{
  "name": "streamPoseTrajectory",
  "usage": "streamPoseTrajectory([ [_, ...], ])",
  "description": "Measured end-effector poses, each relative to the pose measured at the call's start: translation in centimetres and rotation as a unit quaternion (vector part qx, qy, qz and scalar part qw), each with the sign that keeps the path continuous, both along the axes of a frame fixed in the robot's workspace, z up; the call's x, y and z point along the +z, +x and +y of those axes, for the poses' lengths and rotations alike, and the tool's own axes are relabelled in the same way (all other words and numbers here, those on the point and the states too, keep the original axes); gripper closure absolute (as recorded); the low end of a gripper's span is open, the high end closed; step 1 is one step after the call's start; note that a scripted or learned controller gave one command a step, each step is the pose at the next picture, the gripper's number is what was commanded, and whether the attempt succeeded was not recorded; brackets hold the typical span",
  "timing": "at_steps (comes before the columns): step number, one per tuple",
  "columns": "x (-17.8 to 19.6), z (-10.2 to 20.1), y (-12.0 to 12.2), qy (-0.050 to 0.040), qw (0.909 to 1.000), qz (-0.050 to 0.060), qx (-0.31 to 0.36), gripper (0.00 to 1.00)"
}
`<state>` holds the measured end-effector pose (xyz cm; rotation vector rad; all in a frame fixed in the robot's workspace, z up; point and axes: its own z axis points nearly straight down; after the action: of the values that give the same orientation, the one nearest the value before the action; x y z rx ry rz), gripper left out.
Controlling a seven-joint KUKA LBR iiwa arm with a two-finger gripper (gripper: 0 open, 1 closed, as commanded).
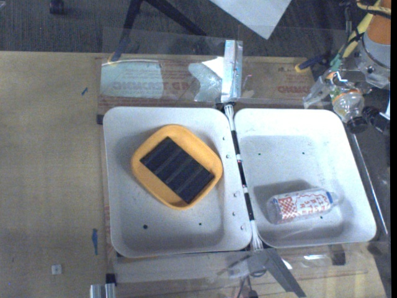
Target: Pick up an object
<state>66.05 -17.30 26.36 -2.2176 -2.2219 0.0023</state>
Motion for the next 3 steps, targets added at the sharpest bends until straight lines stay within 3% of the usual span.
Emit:
streamPoseTrajectory([
  [1,-16.4,5.4,0.7,-0.0003,0.9974,-0.001,0.072,0.00],
  [2,-15.4,5.4,0.7,-0.0007,0.9974,-0.003,0.072,1.00],
  [3,-15.7,2.3,0.7,-0.0013,0.9999,-0.003,-0.013,1.00],
])
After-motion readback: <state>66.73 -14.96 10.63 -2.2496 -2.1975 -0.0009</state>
